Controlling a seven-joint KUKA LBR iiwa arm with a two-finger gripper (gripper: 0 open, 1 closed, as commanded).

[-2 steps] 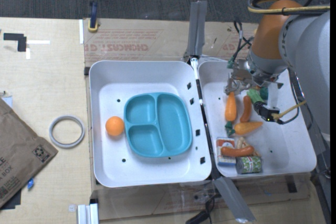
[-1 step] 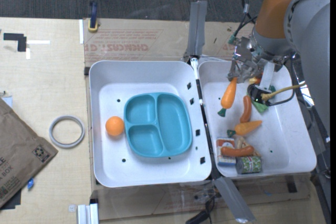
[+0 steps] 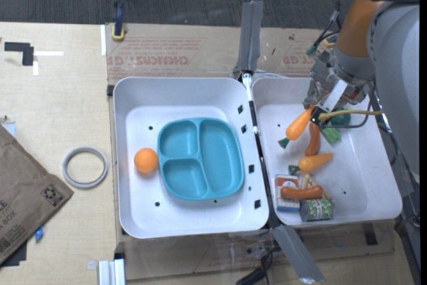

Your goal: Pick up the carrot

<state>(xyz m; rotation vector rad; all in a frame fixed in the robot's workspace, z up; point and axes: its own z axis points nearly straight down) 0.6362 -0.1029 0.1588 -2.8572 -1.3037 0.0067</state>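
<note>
The carrot (image 3: pixel 298 124), orange with a green stub at its lower left end, hangs at a slant in the right bin (image 3: pixel 373 197), near the bin's upper middle. My gripper (image 3: pixel 313 109) comes down from the upper right and is shut on the carrot's thick upper end. The arm's wrist covers the back right corner of that bin.
Just below the carrot lie a reddish sausage (image 3: pixel 313 137), a second orange carrot-like piece (image 3: pixel 315 161), a green item (image 3: pixel 331 135), a hot dog (image 3: pixel 304 193) and a small can (image 3: pixel 316 209). The left bin (image 3: pixel 133 110) holds a teal divided plate (image 3: pixel 200 158) and an orange ball (image 3: pixel 145 160).
</note>
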